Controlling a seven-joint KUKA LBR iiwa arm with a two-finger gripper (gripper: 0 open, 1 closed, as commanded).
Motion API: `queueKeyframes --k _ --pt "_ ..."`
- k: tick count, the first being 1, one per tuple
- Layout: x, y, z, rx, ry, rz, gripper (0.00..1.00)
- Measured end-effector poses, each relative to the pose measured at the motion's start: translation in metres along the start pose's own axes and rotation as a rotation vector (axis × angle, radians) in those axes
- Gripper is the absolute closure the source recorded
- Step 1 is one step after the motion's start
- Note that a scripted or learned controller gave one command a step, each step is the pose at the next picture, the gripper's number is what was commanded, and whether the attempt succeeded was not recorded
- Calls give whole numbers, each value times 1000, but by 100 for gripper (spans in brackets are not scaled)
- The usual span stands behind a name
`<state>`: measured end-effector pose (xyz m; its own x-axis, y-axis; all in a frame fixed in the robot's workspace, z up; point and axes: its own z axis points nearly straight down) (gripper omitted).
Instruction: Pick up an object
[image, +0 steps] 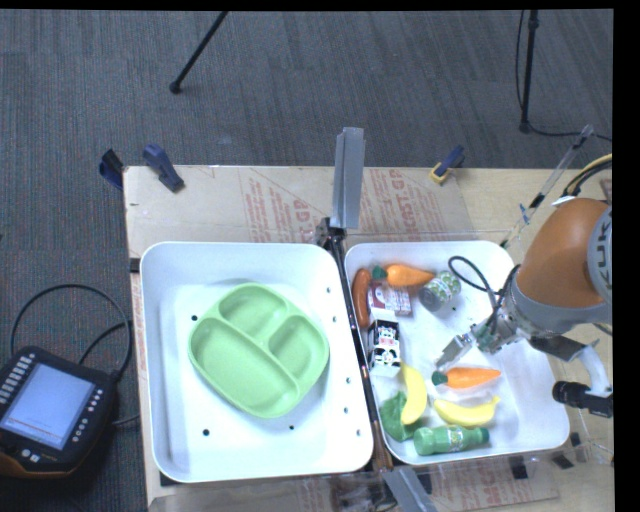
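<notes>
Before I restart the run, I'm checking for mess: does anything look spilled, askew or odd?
Nothing spilled. The green plate lies flat in the left bin. The toy food sits in a loose heap in the right bin, with one carrot beside the claw.

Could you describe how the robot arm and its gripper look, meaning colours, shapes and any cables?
The arm is thick and rounded, with a large glossy orange band over a grey wrist section. The gripper is small, metallic grey, ending in thin silver fingers. A black cable loops beside the wrist. Any markings are too small to read.
</notes>
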<state>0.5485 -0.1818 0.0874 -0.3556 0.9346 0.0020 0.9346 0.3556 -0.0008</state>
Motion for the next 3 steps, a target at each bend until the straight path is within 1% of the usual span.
queueKeyframes --k 1,2,3 --pt "45 -60 0 0 0 -156 0" --pt "77 -8 1 1 0 234 0" --pt "57 66 0 1 -1 307 0"
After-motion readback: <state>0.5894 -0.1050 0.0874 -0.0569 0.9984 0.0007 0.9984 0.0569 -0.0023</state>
